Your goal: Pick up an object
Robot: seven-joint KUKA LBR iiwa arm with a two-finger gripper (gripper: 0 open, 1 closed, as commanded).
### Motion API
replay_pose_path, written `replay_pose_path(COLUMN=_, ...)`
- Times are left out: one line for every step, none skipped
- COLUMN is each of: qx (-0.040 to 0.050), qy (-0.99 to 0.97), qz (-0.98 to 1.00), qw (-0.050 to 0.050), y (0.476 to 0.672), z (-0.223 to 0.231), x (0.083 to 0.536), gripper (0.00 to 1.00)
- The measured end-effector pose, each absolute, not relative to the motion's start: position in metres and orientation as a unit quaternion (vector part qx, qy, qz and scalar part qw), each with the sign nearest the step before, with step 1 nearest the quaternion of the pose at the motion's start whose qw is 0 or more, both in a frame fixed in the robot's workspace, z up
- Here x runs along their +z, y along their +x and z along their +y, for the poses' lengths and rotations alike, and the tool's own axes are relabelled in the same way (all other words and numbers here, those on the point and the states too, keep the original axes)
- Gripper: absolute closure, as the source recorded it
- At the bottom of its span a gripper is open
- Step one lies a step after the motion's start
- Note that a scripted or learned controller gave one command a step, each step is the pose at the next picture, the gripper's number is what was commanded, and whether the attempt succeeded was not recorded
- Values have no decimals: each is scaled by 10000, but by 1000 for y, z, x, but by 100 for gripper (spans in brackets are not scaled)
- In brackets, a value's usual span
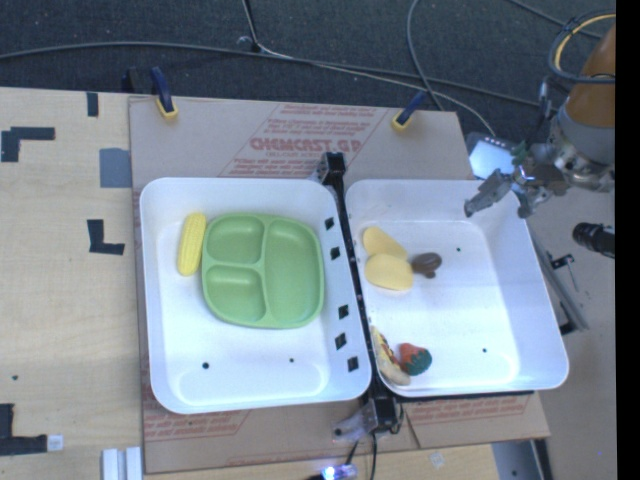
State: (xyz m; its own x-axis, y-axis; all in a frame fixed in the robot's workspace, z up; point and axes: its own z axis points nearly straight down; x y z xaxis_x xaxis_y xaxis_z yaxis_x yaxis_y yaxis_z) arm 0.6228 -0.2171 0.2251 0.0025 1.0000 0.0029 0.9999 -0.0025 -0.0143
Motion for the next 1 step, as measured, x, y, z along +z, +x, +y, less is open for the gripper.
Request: replay_pose_path(qx=5, qy=-7066, qz=-7076, qw=3, y=626, z=-217, x=234, gripper=0)
